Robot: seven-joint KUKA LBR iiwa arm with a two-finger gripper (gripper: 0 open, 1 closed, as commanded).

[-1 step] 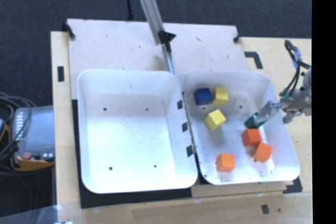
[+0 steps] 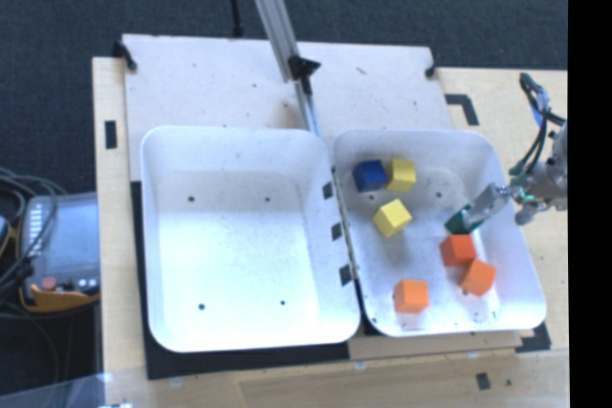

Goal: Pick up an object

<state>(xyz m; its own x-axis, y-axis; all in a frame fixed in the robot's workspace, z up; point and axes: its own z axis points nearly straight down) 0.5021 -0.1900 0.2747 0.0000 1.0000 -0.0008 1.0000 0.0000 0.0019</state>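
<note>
The right bin [image 2: 497, 158] holds a blue cube [image 2: 369, 175] touching a yellow cube [image 2: 403, 174], with a second yellow cube [image 2: 392, 217] just below them. Three orange cubes lie toward the front: one [image 2: 457, 250] by the right wall, one [image 2: 478, 277] beside it, and one [image 2: 411, 294] nearer the front. A small green block [image 2: 460, 224] sits right above the first orange cube. My gripper [image 2: 481, 208] comes in from the right edge, low over the bin, and its tip is at the green block. I cannot tell whether it holds the block.
The left bin [image 2: 153, 205] lies beside the right one, with a narrow divider between them. A metal camera post [image 2: 273, 5] rises behind the bins. A grey device with cables [image 2: 57, 248] sits off the bench at the left.
</note>
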